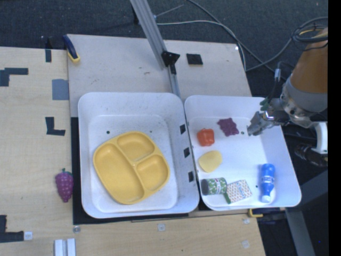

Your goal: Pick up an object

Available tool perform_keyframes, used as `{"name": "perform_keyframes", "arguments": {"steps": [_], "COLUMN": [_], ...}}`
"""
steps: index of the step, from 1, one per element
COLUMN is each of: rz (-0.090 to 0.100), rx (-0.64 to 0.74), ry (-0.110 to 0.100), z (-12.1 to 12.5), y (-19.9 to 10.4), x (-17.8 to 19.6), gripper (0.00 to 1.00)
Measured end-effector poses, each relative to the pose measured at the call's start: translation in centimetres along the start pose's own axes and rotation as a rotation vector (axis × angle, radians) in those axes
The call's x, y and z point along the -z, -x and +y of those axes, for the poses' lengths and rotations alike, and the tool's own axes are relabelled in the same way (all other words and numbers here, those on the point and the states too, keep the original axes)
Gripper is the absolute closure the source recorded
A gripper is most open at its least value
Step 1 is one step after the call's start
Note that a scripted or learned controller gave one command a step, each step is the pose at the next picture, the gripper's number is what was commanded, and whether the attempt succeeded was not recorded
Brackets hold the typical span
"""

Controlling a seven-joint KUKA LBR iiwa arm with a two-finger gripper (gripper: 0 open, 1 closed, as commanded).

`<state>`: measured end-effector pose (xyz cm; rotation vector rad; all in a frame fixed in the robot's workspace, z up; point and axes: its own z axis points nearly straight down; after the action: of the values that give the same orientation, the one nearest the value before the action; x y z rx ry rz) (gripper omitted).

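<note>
Outside the bins, toward eight o'clock of the left bin [85, 106]: a purple grape bunch [64, 185] lying on the bench. Inside the left bin, filling its six-o'clock half: a yellow divided plate [132, 167], with nothing on it. In the right bin [290, 196], from its nine o'clock side onward: an orange-red piece [206, 137], just below it a yellow rounded piece [210, 161], and toward seven o'clock a green can [214, 186] lying down and touching a small patterned packet [238, 191]. Near eleven o'clock, a purple lump [228, 126]; at five o'clock, a blue bottle [267, 182] lying along the wall. At two o'clock of that bin, reaching in over the rim: the gripper [257, 126], close beside the purple lump at its three o'clock but apart from it. Whether spread or pressed together, impossible to tell at this blur; nothing seen pinched. Judged from this: pick not yet made, every candidate resting on the bin floor, nothing lifted. Left to do: settle on one piece, likely the purple lump as the nearest, come down over it, close, and raise it clear.
</note>
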<state>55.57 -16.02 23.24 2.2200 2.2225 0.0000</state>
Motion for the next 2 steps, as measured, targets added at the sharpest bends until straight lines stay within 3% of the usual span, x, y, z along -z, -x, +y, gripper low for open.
{"name": "perform_keyframes", "arguments": {"steps": [2], "rz": [0.002], "rx": [0.007], "ry": [-0.001], "z": [1.5], "y": [-12.2], "x": [1.0], "gripper": [1.00]}}
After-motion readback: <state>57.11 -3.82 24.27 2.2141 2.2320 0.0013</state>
